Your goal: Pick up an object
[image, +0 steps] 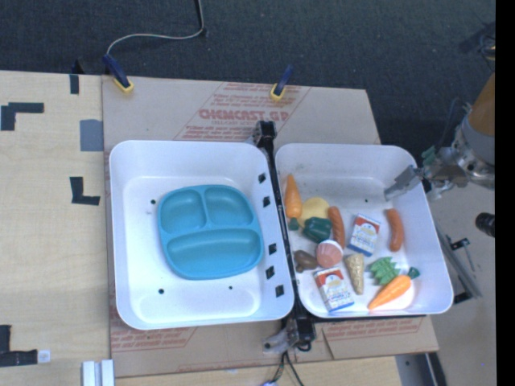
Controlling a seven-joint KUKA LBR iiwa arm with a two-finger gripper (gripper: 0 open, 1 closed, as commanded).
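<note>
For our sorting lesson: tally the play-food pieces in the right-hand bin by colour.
Orange or red-brown (carrots, sausages): 4
White cartons: 2
Green: 2
Yellow: 1
Pink: 1
Brown: 1
Cream cone: 1
Total: 12

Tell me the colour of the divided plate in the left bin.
The divided plate is light blue, seen in the camera view, lying in the white left bin.
</note>
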